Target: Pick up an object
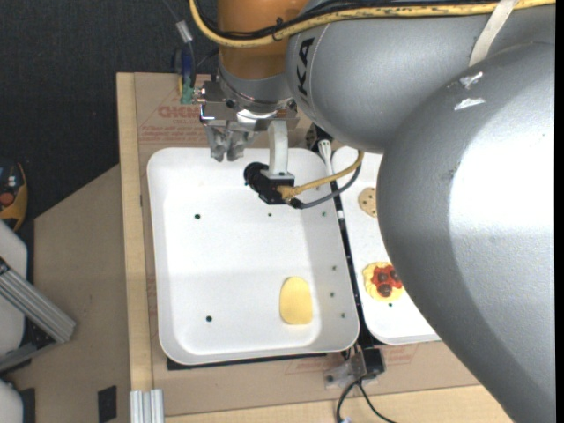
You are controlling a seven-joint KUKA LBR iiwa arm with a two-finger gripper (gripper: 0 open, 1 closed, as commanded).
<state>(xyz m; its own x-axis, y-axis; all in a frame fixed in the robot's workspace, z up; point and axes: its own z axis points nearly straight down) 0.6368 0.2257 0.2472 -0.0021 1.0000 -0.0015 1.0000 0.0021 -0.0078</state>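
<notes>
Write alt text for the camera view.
A grey arm's gripper hangs at the far end of the left white bin, holding nothing visible. A yellow oval object lies near that bin's front right corner; the right bin holds a cookie and a red-topped piece.

Pale yellow oval object (296, 300), smooth, lies flat in left bin near its front right corner. Tan speckled round object (367, 202) and yellow piece with red spots (383, 281) lie in right bin.

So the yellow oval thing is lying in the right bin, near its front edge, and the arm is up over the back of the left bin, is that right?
Not quite. The camera view shows the yellow oval thing in the left bin, near its front edge, not the right one. The arm is over the back of the left bin, as you said.
</notes>
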